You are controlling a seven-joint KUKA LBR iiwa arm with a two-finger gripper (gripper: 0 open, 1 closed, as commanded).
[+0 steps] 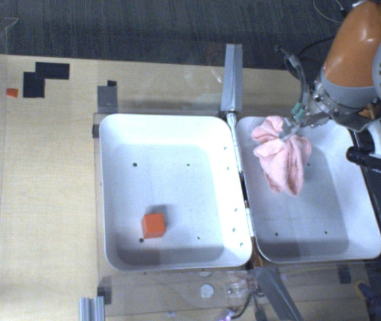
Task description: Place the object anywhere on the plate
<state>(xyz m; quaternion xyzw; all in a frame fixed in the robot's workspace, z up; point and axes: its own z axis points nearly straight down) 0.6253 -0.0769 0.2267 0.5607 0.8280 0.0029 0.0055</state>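
A pink cloth (281, 156) is in the right bin (331, 239), bunched at its upper left and drooping toward the bin's middle. My gripper (295, 130) comes in from the upper right and is shut on the cloth's top edge, which is gathered up between the fingers. The rest of the cloth hangs down from that pinch, with a shadow on the bin floor beside it. An orange cube (154, 225) lies on the floor of the left bin (120, 172), near its front left.
A metal divider post (231, 79) stands at the back between the two bins. The arm's orange wrist (357, 45) looms over the right bin's back right corner. Black tape marks (43, 77) lie on the wooden bench at the far left.
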